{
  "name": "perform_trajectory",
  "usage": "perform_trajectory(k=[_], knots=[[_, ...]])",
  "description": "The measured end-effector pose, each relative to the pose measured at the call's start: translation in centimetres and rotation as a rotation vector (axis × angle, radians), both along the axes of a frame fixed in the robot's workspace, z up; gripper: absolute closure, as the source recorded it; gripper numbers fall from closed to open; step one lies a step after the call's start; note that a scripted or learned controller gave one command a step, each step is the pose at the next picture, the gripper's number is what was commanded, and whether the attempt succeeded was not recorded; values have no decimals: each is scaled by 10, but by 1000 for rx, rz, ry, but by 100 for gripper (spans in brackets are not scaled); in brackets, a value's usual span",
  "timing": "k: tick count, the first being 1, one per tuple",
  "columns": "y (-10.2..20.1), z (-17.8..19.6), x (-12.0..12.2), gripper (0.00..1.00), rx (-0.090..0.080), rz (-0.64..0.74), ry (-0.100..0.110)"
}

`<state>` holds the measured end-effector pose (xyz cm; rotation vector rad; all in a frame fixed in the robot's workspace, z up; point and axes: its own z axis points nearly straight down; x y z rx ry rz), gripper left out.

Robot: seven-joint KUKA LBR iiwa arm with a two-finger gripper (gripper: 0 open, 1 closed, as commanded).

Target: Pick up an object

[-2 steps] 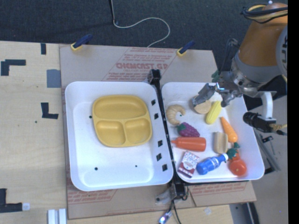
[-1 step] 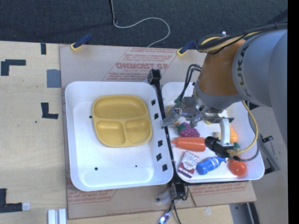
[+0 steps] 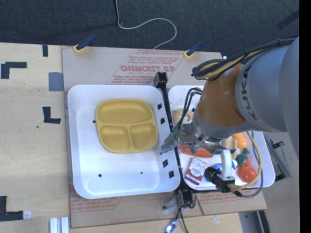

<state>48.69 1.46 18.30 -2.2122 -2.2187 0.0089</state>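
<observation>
Looming closest to the lens, my grey arm [image 3: 272, 91] with its orange band [image 3: 218, 101] reaches in from the right of the frame and covers much of the right bin [image 3: 268, 171]. Below the wrist, the claw [image 3: 187, 142] sits low over that bin's left side, near the divider between the bins; I cannot tell how far it is open or whether it has hold of anything, since the wrist hides its tips.

Under and around it lie small objects: a red-and-white packet [image 3: 196, 170] at lower centre, its long axis running roughly top to bottom with a slight tilt, and orange and red toy pieces [image 3: 244, 166] toward the bin's right side.

Left of centre, the left bin [image 3: 82, 149] holds a yellow divided tray [image 3: 128, 125], its long side running left to right.

Both bins rest on a cardboard sheet [image 3: 141, 67] on the wooden worktop [image 3: 29, 144]. Dark carpet [image 3: 58, 8] and a thin white cable [image 3: 150, 23] fill the top of the frame.
</observation>
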Motion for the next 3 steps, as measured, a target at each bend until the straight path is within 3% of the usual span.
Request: perform_trajectory(k=[1, 2, 3], knots=[[-2, 10, 3, 100, -1, -1, -3], [41, 144, -2, 100, 2, 5, -22], [88, 204, -3, 100, 1, 5, -15]])
